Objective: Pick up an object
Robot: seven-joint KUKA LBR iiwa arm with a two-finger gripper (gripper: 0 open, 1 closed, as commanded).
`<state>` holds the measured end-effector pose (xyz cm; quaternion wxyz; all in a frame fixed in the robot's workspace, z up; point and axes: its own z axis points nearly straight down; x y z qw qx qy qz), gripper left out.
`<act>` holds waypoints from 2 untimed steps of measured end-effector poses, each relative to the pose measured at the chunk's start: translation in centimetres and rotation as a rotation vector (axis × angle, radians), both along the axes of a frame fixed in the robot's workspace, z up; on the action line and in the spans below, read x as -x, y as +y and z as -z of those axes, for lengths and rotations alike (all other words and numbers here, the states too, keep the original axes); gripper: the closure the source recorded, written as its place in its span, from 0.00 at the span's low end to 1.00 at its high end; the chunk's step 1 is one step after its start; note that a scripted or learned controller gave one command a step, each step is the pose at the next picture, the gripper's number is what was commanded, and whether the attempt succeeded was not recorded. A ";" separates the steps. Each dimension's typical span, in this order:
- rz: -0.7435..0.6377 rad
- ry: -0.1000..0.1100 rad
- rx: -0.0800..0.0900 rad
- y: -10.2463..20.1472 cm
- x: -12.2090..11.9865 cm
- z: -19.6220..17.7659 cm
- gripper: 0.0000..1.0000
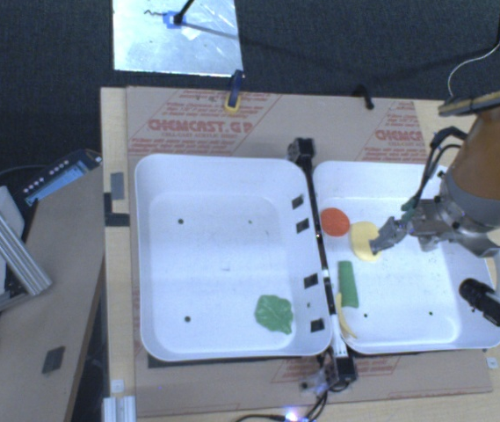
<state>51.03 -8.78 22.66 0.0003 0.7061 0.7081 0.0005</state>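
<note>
Target candidate was the yellow object point(365, 241), a rounded lump in the right bin point(425, 334), up near the divider side. It sat directly at the tip of the gripper point(388, 235), on the side away from the arm. Tip and yellow object looked touching or just short of it; couldn't separate them at this slant.

Gripper state: can't tell. The tip was a dark-grey blur against the white floor, and nothing showed clearly clamped in it. Not calling this a grasp.

Key relation: the arm point(496, 165) came in from the right of the view, wrist over the right bin, and the yellow object lay along the line of reach, toward the divider. It had no obvious long axis, roughly round with a slight stretch running toward the bottom of the view. My read is that approach angle matters less than getting centred over it, not beside it.

Neighbours in the same bin:
- orange disc point(335, 221), just beside the yellow object on the divider side, near touching it. Risk of nudging it, in my judgement.
- green strip point(348, 283), below the yellow object, long axis running roughly toward the bottom of the view, near but apart.
- thin yellow piece point(344, 320) tight against the divider point(320, 246), near the strip's lower end.

Left bin point(223, 176) held a green leaf-shaped item point(275, 313) near its lower right corner, well apart from the gripper. Not the near-term target, I'd say.
</note>
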 end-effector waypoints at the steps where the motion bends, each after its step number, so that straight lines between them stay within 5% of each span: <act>1: -0.002 -0.003 0.000 0.0 -0.1 -1.1 1.00; 2: -0.003 -0.013 0.002 0.5 -0.9 -12.0 1.00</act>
